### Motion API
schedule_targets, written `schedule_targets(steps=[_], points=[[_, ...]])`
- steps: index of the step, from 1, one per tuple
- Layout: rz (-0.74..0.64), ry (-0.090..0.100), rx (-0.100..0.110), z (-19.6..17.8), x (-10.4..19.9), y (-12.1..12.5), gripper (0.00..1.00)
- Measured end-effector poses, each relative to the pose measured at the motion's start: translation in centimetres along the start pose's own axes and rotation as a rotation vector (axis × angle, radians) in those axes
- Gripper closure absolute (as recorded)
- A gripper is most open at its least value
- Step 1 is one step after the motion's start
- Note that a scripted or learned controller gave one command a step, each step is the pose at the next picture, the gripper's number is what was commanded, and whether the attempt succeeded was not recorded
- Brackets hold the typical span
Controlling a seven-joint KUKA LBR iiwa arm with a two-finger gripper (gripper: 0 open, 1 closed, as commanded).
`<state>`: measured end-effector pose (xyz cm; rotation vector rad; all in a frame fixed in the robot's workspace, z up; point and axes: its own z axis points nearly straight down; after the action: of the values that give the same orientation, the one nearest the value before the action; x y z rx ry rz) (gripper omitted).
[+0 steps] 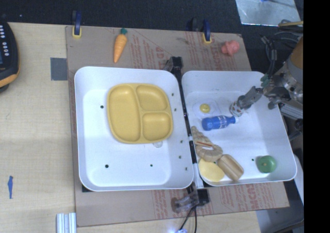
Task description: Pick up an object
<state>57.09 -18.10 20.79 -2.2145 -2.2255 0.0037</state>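
From my remote station, the overhead camera looks down at a slant on the tabletop (36, 123), where two shallow white bins sit side by side on a brown board. The left bin (93, 175) carries a yellow divided plate (139, 112), three compartments facing up.

The right bin (281, 139) holds the clutter I am meant to pick from. A blue bottle (218, 122) lies on its side near the bin's middle, with a small yellow ball (205, 107) just up and left of it. Along the near left corner sit a tan ring-shaped piece (206, 146), a yellow disc (211, 170) and a wooden-looking cylinder (230, 167), crowded together and touching. A green apple (266, 163) rests apart in the near right corner.

The arm (289, 80) reaches in from the right, and its end effector (238, 107) hangs low over the bin's middle, just above and to the right of the bottle's cap end (I cannot tell whether it touches the bottle or the bin floor). At this angle I cannot tell how its grasp stands, and nothing is visibly pinched in it.

Outside the bins, a toy carrot (119, 45) lies on the board beyond the left bin, and a pink lump (231, 47) sits beyond the right one. Blue clamps (206, 30) grip the board's far edge.
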Motion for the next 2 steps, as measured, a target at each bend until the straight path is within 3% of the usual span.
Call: schedule_targets(steps=[1, 2], points=[[-0.002, 0.000, -0.007, 7.7, 5.9, 5.3, 0.00], [0.005, -0.003, -0.004, 8.7, -0.6, 5.9, 0.00]])
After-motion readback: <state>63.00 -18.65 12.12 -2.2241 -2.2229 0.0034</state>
